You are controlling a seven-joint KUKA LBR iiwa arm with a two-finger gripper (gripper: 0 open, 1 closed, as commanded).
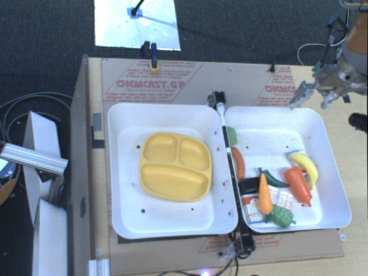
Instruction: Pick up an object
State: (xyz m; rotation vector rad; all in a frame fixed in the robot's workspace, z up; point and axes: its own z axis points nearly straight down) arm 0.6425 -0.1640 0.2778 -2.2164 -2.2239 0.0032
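nothing is picked up yet: the claw (316, 95) hangs open and empty just beyond the right shallow white plastic bin's (330, 148) far rim. the curved yellow toy banana (306, 165) lies inside it, ungrasped.

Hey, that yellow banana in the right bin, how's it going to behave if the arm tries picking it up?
The banana looks like smooth molded plastic, so probably stiff, light and a bit slippery. Its curved shape may pivot or roll under a push. It lies against the red pepper, which could crowd the tool.
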